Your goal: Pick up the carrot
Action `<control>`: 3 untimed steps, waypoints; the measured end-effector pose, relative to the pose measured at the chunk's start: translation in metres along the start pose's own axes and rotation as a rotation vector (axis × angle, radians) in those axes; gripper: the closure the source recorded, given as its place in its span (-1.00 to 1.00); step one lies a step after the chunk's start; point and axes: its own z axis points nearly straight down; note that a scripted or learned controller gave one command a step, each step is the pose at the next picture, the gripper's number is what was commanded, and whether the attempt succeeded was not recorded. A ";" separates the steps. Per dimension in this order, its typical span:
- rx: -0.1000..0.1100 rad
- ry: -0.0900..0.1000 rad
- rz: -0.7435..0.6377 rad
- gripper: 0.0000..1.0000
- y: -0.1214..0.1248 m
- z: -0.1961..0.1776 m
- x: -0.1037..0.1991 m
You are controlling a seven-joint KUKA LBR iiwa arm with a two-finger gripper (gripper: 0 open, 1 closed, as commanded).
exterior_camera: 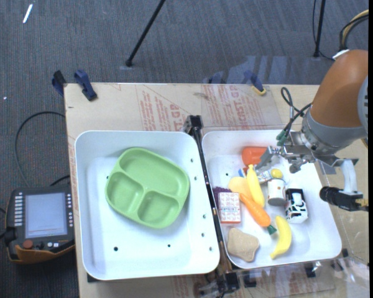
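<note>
Hovering: hand (275, 160) over right bin (326, 228), fingers' state cannot tell (blurred, small). Carrot (256, 210) lies below-left of hand in view, near, long axis diagonal, green tip far end, yellow bananas (255, 185) alongside.

Orange carrot (256, 210), green plate (148, 187), yellow banana (282, 237), white bins (87, 166)

Faint red mirrored printing ran across the cardboard sheet (174, 107) under the bins, too blurred to read. Small box (229, 207) bore red print, likewise illegible.
</note>
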 end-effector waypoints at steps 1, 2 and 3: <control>0.001 0.002 0.186 -1.00 -0.007 0.131 0.013; 0.006 0.003 0.568 -1.00 -0.067 0.132 0.001; 0.014 0.008 0.575 1.00 -0.068 0.124 0.001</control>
